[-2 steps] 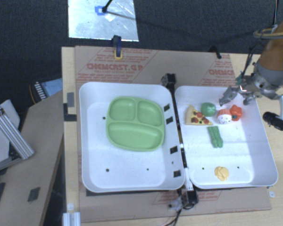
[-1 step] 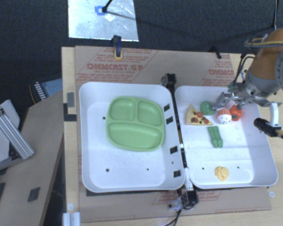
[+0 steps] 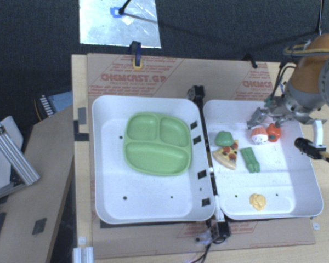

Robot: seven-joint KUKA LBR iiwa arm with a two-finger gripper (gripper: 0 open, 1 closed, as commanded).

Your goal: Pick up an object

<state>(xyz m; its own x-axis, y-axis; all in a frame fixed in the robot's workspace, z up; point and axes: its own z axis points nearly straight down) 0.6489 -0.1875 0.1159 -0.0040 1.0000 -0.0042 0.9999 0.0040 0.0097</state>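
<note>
Near the far edge of the right bin (image 3: 301, 201), the gripper (image 3: 261, 123) sits low over a white-and-orange toy (image 3: 264, 134); whether its fingers are open or closed on the toy cannot be told. Toward that bin's left wall lie a green round piece (image 3: 224, 138), a pizza slice (image 3: 227, 156) and a green bean piece (image 3: 249, 159). A yellow piece (image 3: 257, 201) rests near the front edge. A green divided plate (image 3: 157, 143) occupies the left bin (image 3: 107, 196).
</note>
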